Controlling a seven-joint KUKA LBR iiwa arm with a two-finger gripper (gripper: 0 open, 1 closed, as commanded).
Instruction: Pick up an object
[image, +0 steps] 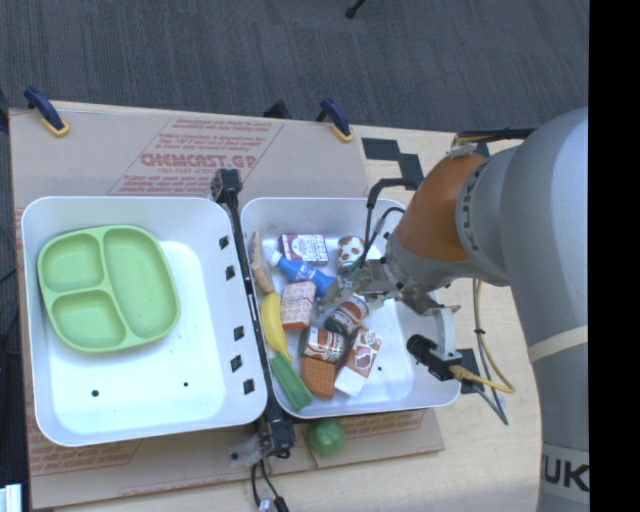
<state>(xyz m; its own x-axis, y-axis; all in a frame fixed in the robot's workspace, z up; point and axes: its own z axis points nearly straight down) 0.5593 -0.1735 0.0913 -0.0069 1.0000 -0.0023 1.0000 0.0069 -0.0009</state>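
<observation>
- Dark grey carpet lies behind the bench; cardboard (200, 150) printed in red covers the benchtop, pinned at its far edge by blue-and-yellow clamps (45, 110), I judge to keep it from sliding.
- Two white bins sit side by side on it. In the left bin (140, 400) there is a green tray (105, 287) with three compartments, pushed to the far left corner; I judge it to be the drop spot.
- Every small thing to pick lies in the right bin (320, 215), piled toward its left wall and middle: a banana (271, 325) beside the wall, a green stick (290, 381) near the front, a small carton (303, 247) at the back, a blue piece (300, 270), a brown-and-white box (298, 305), and a strawberry box (360, 358).
- One green ball (326, 436) lies outside, on the cardboard just in front of that bin.
- I reach in from the right, my orange band (445, 215) above the bin's right half, and my claw (352, 300) is down at the pile's middle, over a dark round can (344, 318).
- How far my claw is open I cannot tell; wrist and clutter hide it, and I see nothing clearly gripped.
- My guess: the pile is crowded there, so a neighbour could get nudged or pinched along.
</observation>
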